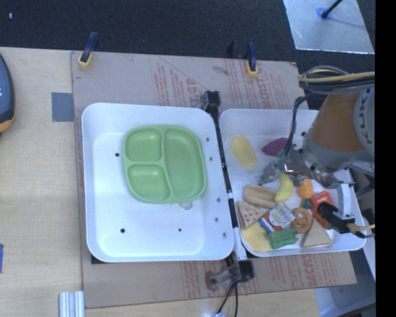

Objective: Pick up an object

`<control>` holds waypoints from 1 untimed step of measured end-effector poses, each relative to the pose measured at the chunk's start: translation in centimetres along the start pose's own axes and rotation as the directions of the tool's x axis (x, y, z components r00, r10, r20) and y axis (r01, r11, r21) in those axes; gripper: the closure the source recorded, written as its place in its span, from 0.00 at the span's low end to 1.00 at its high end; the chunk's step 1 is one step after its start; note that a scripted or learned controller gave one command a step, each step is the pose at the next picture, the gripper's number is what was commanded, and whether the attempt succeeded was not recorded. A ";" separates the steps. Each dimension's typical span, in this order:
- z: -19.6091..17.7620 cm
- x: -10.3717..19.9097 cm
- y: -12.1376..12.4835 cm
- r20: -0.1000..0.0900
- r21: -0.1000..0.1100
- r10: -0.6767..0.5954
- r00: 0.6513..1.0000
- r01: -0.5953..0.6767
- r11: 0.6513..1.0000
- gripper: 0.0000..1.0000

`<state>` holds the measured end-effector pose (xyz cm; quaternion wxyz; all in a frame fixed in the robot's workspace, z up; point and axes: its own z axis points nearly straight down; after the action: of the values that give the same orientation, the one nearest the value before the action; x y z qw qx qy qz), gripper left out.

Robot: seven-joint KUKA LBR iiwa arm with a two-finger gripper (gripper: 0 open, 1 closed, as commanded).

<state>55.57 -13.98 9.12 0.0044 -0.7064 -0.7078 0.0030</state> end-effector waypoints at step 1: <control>0.0 5.1 -1.8 0.000 -0.003 -0.007 1.000 0.007 1.000 0.00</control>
<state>53.80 -8.91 9.12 0.0035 -0.7040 -0.7102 0.0018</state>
